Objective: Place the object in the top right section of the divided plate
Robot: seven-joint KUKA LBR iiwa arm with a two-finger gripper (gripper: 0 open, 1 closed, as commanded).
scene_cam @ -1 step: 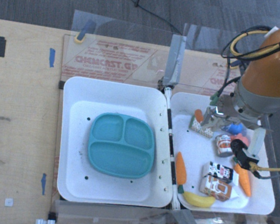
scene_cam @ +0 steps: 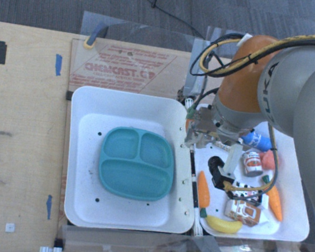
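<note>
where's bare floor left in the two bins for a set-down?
Left bin: bare strips all round the teal divided plate, widest along the left wall and below it. Right bin: crowded with carrots, banana, can and packets under the arm; little bare floor.

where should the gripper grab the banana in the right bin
Judging by its pose, grip the banana across its thick middle, coming straight down from above. It lies flat along the right bin's front edge, so close the fingers across its short width.
</note>
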